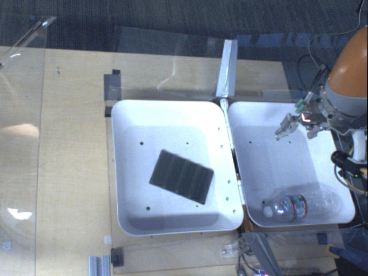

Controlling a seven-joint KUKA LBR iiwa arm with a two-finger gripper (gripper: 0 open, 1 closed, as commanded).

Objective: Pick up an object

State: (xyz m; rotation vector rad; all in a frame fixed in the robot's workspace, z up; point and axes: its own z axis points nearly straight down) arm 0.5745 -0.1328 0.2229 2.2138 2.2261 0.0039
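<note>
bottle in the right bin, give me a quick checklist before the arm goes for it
1. Target seen: clear plastic bottle lies on its side at the near edge of the right bin: ok.
2. Space around it: nothing beside it in that bin: ok.
3. Gripper holds nothing: ok.
4. Gripper over the bottle: it hovers near the bin's far side, apart from the bottle: not ok.
5. Finger opening fits the bottle: cannot tell.
6. Dark flat pad lies in the left bin, out of the way: ok.
</note>
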